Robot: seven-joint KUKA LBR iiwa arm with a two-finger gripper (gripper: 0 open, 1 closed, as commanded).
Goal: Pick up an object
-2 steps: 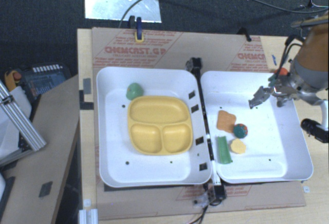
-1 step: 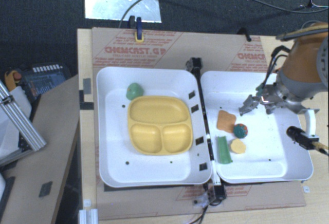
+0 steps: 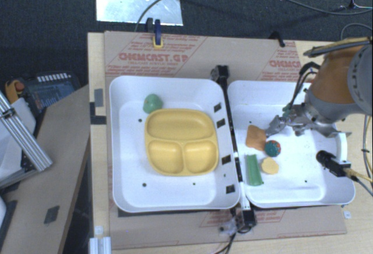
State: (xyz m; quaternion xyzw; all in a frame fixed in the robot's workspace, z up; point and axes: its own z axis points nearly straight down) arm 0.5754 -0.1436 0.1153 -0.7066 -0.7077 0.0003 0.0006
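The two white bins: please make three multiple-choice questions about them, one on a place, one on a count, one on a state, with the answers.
1. Where does the yellow tray lie?
A. in the left bin
B. in the right bin
C. on the cardboard outside the bins

2. How many loose things lie in the right bin?
A. one
B. four
C. seven

3. How does the gripper stand to the orange piece?
A. it holds the piece lifted high above the bin
B. it is down in the bin, close beside the piece
C. it is over the left bin, far from it

Answers:
1. A, the tray fills the middle of the left bin, below a green ball.
2. B, there are the orange piece, a teal and red ball, a yellow disc and a green stick.
3. B, the gripper's tip is next to the piece, which rests on the bin floor.
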